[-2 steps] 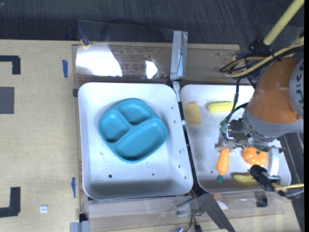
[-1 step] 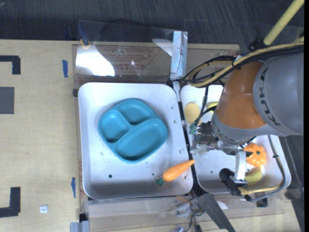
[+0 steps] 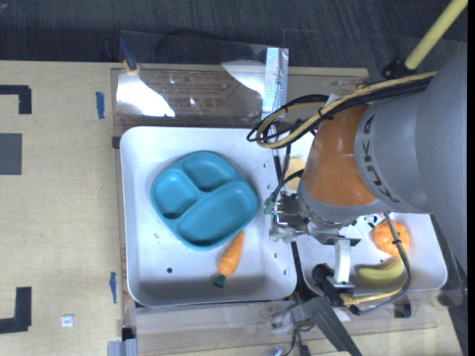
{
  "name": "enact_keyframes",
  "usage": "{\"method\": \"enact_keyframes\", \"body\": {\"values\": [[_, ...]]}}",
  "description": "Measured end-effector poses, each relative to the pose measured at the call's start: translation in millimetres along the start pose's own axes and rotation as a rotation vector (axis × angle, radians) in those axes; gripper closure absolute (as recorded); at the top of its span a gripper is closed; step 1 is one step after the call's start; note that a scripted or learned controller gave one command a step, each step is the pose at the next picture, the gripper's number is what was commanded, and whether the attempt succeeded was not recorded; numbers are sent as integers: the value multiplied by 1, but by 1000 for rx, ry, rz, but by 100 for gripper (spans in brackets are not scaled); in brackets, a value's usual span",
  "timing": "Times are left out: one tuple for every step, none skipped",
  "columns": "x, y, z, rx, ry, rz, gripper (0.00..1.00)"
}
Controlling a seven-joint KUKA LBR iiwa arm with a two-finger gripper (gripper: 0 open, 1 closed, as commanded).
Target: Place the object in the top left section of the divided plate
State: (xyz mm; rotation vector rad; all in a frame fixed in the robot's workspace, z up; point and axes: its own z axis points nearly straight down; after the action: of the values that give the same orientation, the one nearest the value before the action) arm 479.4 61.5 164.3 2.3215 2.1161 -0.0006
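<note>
The blue plate (image 3: 205, 198) lies in the left bin (image 3: 141, 221), nearer that bin's far wall than its near one, with bare white floor on its left and in front. A toy carrot (image 3: 231, 256) rests on the bin floor just off the plate's near-right edge, its tip almost touching the rim, and open floor lies between it and the near wall. The arm (image 3: 371, 154) hangs over the wall dividing the bins, right of the plate. Its gripper is hidden beneath the wrist, so I cannot tell its state. Right of the plate, in the right bin (image 3: 434, 273), lie a banana (image 3: 381, 274) and an orange (image 3: 391, 237).
</note>
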Motion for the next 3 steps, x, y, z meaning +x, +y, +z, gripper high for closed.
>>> {"method": "enact_keyframes", "body": {"values": [[62, -6, -54, -1, 1, -205, 100], [110, -3, 70, -26, 9, -194, 100], [49, 17, -96, -6, 2, -209, 100]]}}
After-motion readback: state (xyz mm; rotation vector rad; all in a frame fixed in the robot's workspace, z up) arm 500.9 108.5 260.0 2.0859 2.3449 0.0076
